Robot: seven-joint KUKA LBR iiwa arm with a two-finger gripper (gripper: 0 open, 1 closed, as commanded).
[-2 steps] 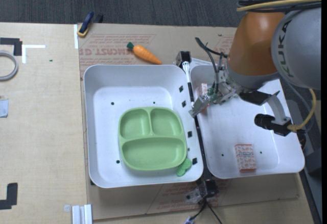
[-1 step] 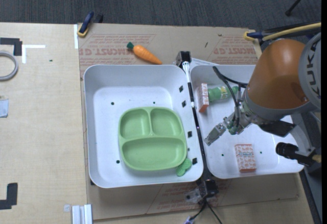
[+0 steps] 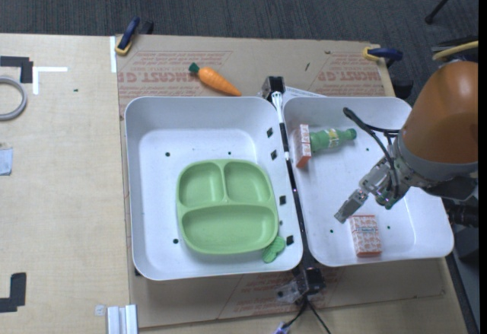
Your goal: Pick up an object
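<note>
The small red-and-white box [image 3: 367,235] lying flat just beside and below the gripper [image 3: 350,209], whose opening I cannot tell, looks light, stiff and a little crushable, best pinched gently across its narrow sides.

- Cardboard sheet [image 3: 251,58], printed, lying under both bins.
- Toy carrot [image 3: 215,79], on the cardboard behind the left bin.
- Blue clamp [image 3: 128,35], at the cardboard's far left corner.
- Tape roll [image 3: 11,99], far left.
</note>
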